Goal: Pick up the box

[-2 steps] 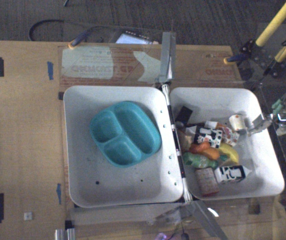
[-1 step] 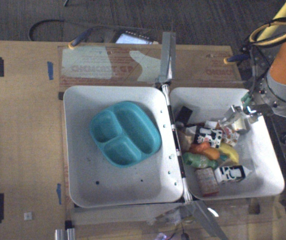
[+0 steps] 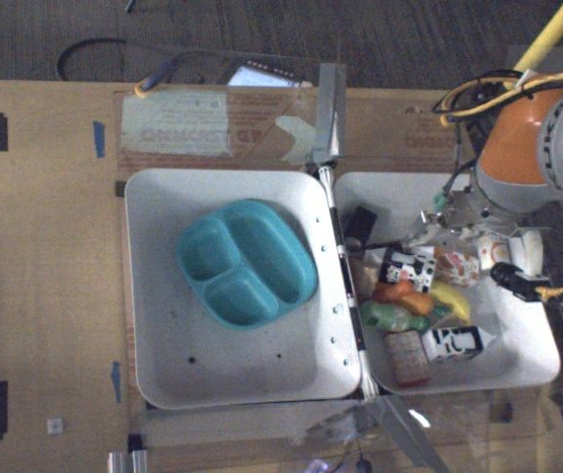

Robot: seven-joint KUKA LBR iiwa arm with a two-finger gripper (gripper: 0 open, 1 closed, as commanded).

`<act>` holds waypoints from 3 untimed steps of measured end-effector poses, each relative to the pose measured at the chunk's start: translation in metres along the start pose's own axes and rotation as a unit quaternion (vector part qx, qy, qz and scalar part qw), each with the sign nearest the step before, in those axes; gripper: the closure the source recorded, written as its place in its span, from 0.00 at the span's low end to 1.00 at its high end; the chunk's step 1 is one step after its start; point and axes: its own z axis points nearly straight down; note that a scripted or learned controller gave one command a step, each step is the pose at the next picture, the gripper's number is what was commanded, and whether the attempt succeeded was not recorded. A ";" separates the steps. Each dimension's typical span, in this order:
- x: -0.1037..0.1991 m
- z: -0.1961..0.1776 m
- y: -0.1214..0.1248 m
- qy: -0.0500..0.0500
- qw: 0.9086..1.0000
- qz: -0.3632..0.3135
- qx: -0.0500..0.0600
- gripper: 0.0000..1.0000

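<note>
1. We take the box (image 3: 453,343) to be the small black-and-white carton lying on its side near the front of the right bin (image 3: 532,363), just beside a reddish-brown packet (image 3: 407,356) on its left. A second patterned carton (image 3: 407,268) sits further back among the clutter, so which one is meant is open to doubt.

2. The arm (image 3: 532,151) hangs over the back right corner of the right bin, its orange band plain to see. The gripper (image 3: 446,211) is lost in glare and clutter below the wrist — we cannot tell whether it is released or clenched, and we see nothing held in it.

3. We judge the box to be light, thin-walled card: stiff along its edges, but its broad faces would likely dent under a hard squeeze. The printed surface looks smooth, so somewhat slippery.

4. We would take hold across its short width, on the two long side faces near the middle — the end toward the bare bin floor looks free.

5. The yellow banana-like toy (image 3: 451,302) and the orange piece (image 3: 404,297) crowd the far side, so a finger there may catch them.

6. The left bin (image 3: 153,294) carries a teal divided plate (image 3: 247,262), well apart from the box.
</note>
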 end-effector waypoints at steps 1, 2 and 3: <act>0.000 -0.007 0.001 0.000 1.000 -0.001 0.002 1.00; 0.000 -0.007 0.001 0.000 1.000 -0.001 0.002 0.00; 0.032 0.009 0.049 -0.001 1.000 0.003 -0.002 0.00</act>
